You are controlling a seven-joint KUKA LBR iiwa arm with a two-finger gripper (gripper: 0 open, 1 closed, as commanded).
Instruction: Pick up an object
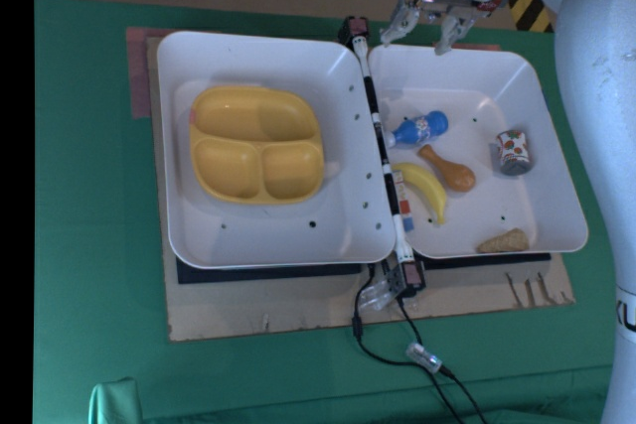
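My gripper (pixel 425 28) hangs over the far rim of the right bin (pixel 556 164), fingers spread open with nothing between them. Inside that bin lie a blue bottle (pixel 418 129) near the divider, a brown drumstick (pixel 447 168) just right of it, a yellow banana (pixel 425 191) below, a small tin can (pixel 513 152) toward the right wall, and a tan cone-shaped piece (pixel 503 240) at the near right corner. All of them rest well below and nearer the camera than the gripper.
The left bin (pixel 199 223) holds a yellow divided plate (pixel 257 143). A strip with black and white marks (pixel 383 154) runs between the bins. Cables (pixel 417 353) trail over the green mat in front. The grey arm (pixel 596 65) fills the right side.
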